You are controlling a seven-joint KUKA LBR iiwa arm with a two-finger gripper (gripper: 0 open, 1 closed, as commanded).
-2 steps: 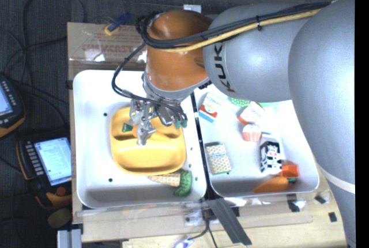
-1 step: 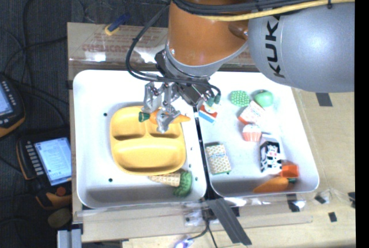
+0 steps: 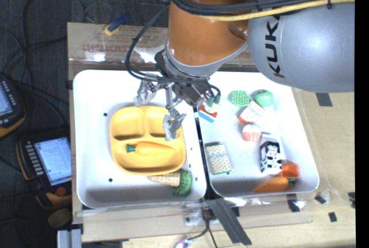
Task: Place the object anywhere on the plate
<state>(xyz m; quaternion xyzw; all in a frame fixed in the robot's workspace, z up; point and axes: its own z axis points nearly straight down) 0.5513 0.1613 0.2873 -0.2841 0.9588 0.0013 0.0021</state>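
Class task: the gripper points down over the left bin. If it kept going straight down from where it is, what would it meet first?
Most likely the yellow plate: the gripper hangs over its right side, just above the toy carrot in the front compartment. Depth is unclear from this slanted view, so the carrot might come first.

The bench [image 3: 86, 39] bears two white bins [image 3: 92, 126] side by side.

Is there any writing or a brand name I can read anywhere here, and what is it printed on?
"KUKA" in black letters, running down the grey arm; the lower letters are partly cut off by its curve.
Faint red printing on the cardboard sheet behind the bins: too blurred to read.
The lit screen of the handheld device left of the bench shows lines of text: too small to read.
The patterned card in the right bin: no legible words.
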